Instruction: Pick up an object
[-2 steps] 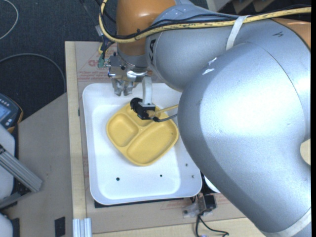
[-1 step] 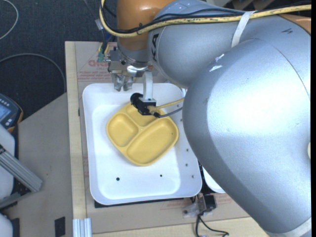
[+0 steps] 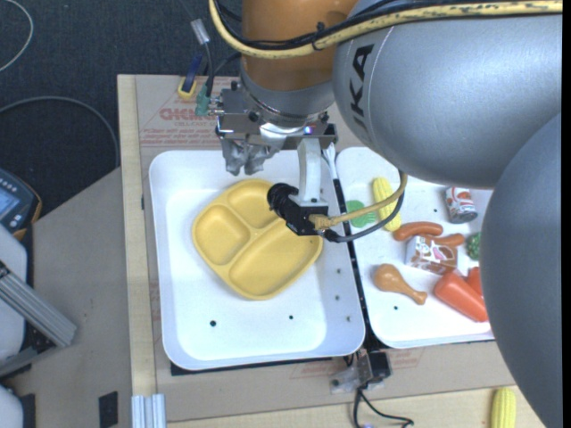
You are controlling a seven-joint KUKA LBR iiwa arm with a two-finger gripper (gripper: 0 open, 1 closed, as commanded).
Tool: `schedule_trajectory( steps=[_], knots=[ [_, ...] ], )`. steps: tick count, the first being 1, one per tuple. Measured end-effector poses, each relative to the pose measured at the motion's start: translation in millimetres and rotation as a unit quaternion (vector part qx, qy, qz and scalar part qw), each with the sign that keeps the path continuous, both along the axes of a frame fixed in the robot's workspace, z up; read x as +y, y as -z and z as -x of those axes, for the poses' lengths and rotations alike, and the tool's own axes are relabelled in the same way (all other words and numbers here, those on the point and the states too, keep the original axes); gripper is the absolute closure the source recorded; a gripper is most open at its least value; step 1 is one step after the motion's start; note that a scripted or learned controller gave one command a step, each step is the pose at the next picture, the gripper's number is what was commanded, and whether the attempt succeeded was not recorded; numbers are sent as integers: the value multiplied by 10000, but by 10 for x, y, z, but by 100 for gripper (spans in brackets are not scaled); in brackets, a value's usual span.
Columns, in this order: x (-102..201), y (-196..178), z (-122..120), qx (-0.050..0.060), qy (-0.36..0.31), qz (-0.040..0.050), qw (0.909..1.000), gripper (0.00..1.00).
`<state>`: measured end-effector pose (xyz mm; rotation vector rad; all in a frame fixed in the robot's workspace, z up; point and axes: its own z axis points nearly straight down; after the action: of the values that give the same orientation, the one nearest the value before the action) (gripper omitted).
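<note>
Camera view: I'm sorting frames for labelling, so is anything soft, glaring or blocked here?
Camera view: the arm looms large and soft near the lens and blocks part of the right bin; the yellow tray and toy food look fairly sharp; lighting is even, with a small bright glow under the wrist near the tool; shadows are faint.

Yellow tray (image 3: 254, 243) — white bins (image 3: 178, 266) — orange carrot (image 3: 459, 295).

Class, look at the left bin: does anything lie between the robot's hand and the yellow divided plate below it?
Nothing visible does. The hand hangs at the far edge of the yellow divided plate in the left bin, with no object between them. A black cable connector hangs over the plate's right rim, beside that path.
</note>
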<state>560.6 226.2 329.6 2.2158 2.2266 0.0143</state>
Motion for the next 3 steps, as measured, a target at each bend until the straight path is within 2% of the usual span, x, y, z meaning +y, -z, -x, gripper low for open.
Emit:
schedule_trajectory(
  steps=[1, 2, 3],
  knots=[
    [-14, 88, -31, 36, 17, 32, 10000, 0],
    [-7, -20, -35, 20, 12, 28, 10000, 100],
    [-9, -790, 643, 3, 1, 7, 10000, 100]
  ],
)
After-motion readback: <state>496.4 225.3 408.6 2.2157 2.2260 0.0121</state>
